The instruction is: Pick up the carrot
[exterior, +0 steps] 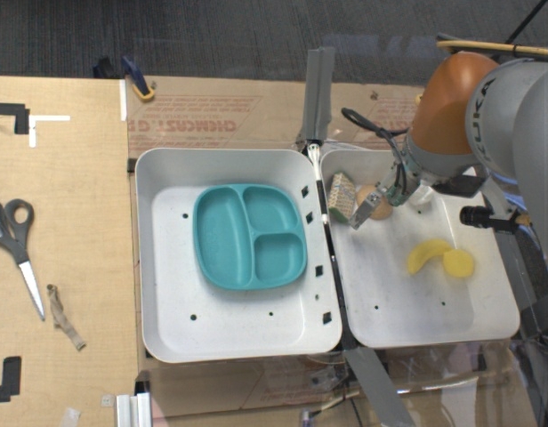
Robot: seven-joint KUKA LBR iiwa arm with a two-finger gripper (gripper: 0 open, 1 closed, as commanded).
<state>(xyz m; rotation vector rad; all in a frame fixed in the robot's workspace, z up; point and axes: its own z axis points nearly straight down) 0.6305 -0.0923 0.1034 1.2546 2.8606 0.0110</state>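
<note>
Carrot: you'll likely read it as the small pale orange-tan piece at about 11 o'clock in the right bin, near the far-left corner. It is small and partly masked, so the identification is not certain.

Nearest to you, the front floor of the right bin is bare white. Past that, at about 3 o'clock from the bin's middle, a curved yellow piece lies touching a rounder yellow piece.

In the left bin, a teal divided plate sits about centre, with three compartments. Well out at 9 o'clock from that bin, scissors lie on the tan bench top.

Farther back in the right bin, the gripper is down at the carrot, its dark tip just on the near side of the orange-tan piece and seemingly touching it. You cannot tell whether it is clenched or released, nor whether it has the carrot. A speckled block stands just at 9 o'clock of the carrot, against the bin's left wall. The arm, its orange band showing, comes in from 2 o'clock.
</note>
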